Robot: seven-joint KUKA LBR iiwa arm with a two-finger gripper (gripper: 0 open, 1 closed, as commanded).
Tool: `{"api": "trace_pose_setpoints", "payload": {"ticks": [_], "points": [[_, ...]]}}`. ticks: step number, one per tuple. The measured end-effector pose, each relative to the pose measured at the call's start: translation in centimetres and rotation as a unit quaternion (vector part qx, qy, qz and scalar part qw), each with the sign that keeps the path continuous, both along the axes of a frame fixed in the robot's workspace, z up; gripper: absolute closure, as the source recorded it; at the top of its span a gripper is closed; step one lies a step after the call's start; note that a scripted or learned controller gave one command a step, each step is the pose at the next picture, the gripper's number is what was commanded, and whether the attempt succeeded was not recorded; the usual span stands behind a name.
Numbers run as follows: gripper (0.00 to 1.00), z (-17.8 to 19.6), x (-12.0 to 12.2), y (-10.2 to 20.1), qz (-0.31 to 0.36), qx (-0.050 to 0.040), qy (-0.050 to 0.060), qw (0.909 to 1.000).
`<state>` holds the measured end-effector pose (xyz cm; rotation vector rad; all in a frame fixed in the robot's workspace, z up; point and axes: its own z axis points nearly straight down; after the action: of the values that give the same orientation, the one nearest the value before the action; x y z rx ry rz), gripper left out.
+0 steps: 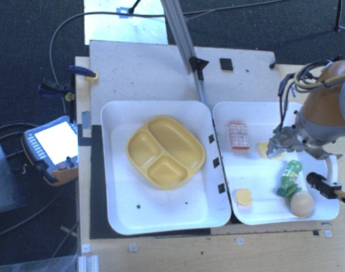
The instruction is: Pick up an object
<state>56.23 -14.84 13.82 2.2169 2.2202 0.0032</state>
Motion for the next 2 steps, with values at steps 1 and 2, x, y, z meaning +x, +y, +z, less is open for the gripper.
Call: {"api": "trace_pose_setpoints", "payload": {"ticks": [1, 2], "points": [[1.00, 5.1, -0.8, -0.3, -0.001, 0.0001, 0.000, 1.0000], [1.00, 10.5, -0.7, -0.3, 0.002, -0.0002, -0.001, 1.0000]]}}
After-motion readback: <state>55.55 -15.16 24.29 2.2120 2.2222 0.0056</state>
